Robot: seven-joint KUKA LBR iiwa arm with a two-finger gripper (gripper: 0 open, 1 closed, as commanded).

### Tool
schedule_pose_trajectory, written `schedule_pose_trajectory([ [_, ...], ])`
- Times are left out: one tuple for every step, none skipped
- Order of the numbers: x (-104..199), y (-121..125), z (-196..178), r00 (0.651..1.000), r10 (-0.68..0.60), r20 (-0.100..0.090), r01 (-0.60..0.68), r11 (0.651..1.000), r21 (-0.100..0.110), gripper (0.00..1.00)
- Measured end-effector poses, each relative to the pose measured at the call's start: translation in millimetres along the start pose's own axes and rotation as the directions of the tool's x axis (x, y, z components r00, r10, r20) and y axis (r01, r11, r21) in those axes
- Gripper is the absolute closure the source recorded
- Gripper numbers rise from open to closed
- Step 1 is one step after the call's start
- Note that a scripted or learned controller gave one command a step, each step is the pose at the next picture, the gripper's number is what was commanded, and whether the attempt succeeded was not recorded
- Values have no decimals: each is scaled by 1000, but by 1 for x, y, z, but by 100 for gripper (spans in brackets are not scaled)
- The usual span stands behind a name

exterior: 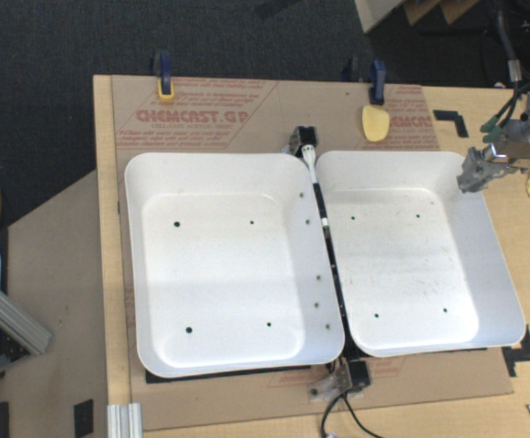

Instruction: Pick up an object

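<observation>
We see the gripper [477, 169] over the right bin's [483, 245] far right rim; we cannot tell its state. A small pale yellow object [375, 122] lies on the board [210, 108] behind that bin.

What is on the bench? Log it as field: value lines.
left bin: white, shallow, no object seen inside
right bin: white, beside the left one, no object seen inside
gripper: at right bin's far right corner
yellow object: on the board behind the right bin
clamps: two, blue, at board's far edge
</observation>
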State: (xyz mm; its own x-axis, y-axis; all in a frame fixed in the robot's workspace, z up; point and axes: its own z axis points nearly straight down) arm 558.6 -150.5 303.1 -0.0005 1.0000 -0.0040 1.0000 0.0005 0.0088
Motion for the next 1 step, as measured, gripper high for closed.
schedule_pose_trajectory([
  [124,2,39,1000,-10,-8,10,1000,14,100],
])
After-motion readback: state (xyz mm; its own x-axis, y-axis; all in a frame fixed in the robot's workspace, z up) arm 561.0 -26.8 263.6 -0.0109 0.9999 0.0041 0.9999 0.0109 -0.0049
